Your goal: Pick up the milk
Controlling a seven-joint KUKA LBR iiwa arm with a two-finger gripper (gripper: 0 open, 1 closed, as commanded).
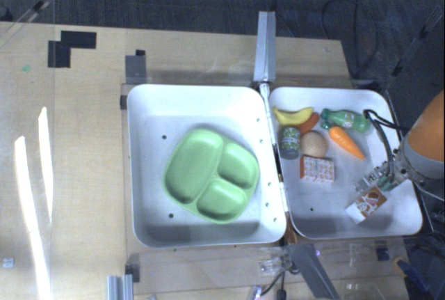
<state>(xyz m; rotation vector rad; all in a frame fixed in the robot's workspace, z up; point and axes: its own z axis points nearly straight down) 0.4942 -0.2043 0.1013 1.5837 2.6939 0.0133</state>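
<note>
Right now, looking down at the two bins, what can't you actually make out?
- Claw: small and blurred, at the milk carton in the right bin; contact can't be judged.
- Milk carton: print too small to read.
- Arm: cut off by the view's right edge.
- Green bottle: partly behind the black cable; label unreadable.
- Small can and red box: markings too small to read.

The left bin (pixel 139 173) is largely taken up by a green divided plate (pixel 212 173), with bare floor left along its walls. In the right bin (pixel 334 222), the far half is crowded by a banana (pixel 293 115), green bottle (pixel 345 120), carrot (pixel 345 141), can (pixel 289 142), potato (pixel 314 144) and red box (pixel 317 168). Open floor is seen near the front left. The milk carton (pixel 366 204) is hemmed by the right wall and the gripper (pixel 379 179).
</note>
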